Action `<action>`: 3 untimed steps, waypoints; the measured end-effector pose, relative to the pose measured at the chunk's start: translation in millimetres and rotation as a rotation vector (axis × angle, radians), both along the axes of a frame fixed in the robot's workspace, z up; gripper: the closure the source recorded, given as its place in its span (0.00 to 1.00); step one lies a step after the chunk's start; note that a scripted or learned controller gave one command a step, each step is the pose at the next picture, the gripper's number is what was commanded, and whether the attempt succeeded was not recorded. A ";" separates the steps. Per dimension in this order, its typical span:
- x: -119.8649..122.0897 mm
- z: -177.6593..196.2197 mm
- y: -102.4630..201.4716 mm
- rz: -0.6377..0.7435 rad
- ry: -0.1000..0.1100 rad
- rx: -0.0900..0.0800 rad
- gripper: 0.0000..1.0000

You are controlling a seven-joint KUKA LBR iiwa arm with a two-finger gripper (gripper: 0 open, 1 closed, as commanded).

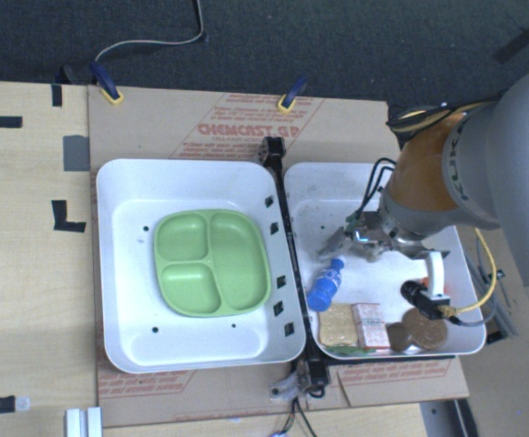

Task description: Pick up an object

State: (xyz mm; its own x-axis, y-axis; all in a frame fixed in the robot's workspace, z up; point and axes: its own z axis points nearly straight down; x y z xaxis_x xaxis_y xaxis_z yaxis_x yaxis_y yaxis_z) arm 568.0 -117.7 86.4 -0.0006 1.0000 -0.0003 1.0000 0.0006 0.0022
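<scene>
While we look down at a slant, we note:
Tabletop [27, 244]: carries two white bins side by side.
Left bin [118, 189]: holds a green divided plate [213, 262], lying flat.
Right bin [319, 189]: holds a blue bottle [326, 285] near its left wall, tilted; a tan sponge [337, 326] and a pink packet [370, 326] touching at the front wall; a brown round thing [419, 332] beside them.
Arm [446, 171]: reaches in from the right, over the right bin.
Pincer [360, 239]: low above the bin floor, just beyond the bottle; we cannot tell whether it is spread or pressed together, and we see nothing in it.
</scene>
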 end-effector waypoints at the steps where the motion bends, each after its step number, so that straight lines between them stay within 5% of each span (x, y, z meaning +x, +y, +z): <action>1: 101.7 -0.2 -22.8 0.002 -0.003 -0.002 0.00; 2: 77.9 99.2 -50.0 0.000 0.000 -0.002 0.00; 3: 99.5 32.9 -98.4 -0.001 0.005 -0.001 0.00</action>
